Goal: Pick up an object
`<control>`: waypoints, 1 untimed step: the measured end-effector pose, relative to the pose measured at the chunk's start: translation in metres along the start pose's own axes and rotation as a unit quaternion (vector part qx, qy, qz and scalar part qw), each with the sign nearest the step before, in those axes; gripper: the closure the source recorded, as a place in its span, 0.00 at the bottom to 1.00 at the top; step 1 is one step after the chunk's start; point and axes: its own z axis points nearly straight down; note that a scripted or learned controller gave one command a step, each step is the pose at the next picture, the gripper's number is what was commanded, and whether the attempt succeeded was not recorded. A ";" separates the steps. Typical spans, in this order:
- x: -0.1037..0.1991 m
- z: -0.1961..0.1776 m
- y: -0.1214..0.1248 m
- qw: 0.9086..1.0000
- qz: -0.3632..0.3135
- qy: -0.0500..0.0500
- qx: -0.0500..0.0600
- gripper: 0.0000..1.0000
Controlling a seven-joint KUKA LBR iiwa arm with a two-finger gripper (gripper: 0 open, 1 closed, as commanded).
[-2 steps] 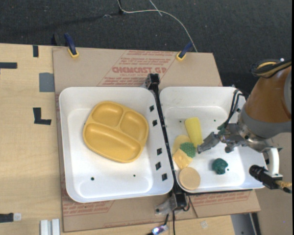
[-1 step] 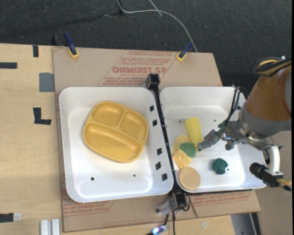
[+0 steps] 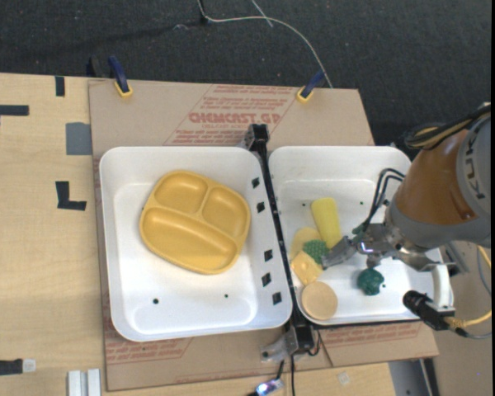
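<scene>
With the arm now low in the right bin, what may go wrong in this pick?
1. The pincer sits among crowded items: the yellow block, the green piece and the yellow wedge lie tightly together, so it may push them apart or catch two.
2. The tan disc and the dark green object lie close by; the arm's motion could knock them.

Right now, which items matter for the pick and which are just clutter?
In play: gripper; right bin items: yellow block, green piece, dark green lump, tan disc.
Lying about: yellow divided plate in left bin; blue clamps.
</scene>
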 end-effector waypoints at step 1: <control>-0.001 0.042 0.000 1.000 0.000 -0.002 -0.004 0.00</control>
